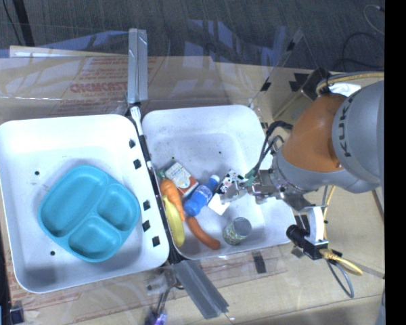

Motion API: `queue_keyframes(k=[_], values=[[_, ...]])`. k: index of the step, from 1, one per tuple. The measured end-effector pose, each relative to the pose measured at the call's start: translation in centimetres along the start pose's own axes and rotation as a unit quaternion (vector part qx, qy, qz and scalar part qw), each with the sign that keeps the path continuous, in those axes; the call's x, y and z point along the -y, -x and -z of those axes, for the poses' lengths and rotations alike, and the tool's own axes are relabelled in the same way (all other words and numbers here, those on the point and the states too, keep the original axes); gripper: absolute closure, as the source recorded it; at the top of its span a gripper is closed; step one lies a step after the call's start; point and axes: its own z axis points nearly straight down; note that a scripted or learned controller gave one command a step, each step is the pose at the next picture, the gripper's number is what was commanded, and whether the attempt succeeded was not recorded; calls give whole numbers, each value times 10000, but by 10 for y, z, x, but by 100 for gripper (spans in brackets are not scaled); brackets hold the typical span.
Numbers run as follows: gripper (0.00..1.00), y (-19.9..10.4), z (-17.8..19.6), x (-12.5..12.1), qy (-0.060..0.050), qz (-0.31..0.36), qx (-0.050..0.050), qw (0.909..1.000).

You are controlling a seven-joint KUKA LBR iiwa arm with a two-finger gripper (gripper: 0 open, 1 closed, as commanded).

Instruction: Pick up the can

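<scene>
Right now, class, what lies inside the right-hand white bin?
The right bin holds the can, a blue bottle, a carrot, a banana and a small carton. The gripper covers whatever lies beneath it.

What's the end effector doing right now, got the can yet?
End effector: low in the right bin; open or closed cannot be told. The can stands apart from it, near the bin's front edge, not held.
</scene>
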Motion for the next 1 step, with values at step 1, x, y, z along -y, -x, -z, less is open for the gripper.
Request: queue_keyframes(k=[1], values=[[0, -1, -59, -66, 35, -133, 15, 9999]])
